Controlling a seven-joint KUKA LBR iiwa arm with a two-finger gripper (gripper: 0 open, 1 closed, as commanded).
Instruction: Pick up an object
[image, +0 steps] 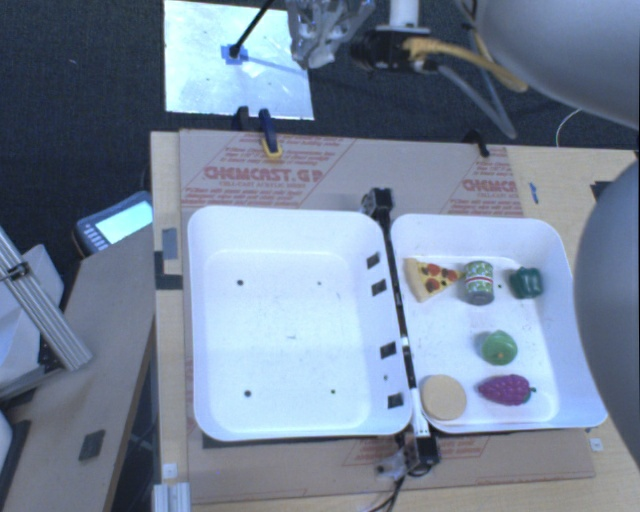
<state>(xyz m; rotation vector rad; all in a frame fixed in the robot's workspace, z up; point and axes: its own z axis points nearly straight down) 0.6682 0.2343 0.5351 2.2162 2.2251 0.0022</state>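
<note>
Six toy items lie in the right bin (560, 250): a pizza slice (429, 278), a small can (479, 282) and a green pepper (526, 283) along the far side, a green apple (499, 347) mid-bin, a round cookie (443, 396) and purple grapes (505, 389) nearest. The claw (322, 35) hangs high beyond the surface (250, 165), holding nothing; whether it is open cannot be told. The left bin (285, 325) adjoins.

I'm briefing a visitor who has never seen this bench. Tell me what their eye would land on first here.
First, the cluster of bright toy foods in the right bin: a pizza slice, a small can and a green pepper along the far side, with a green apple, a tan cookie and purple grapes nearer. Next, the big white left bin beside it.
</note>
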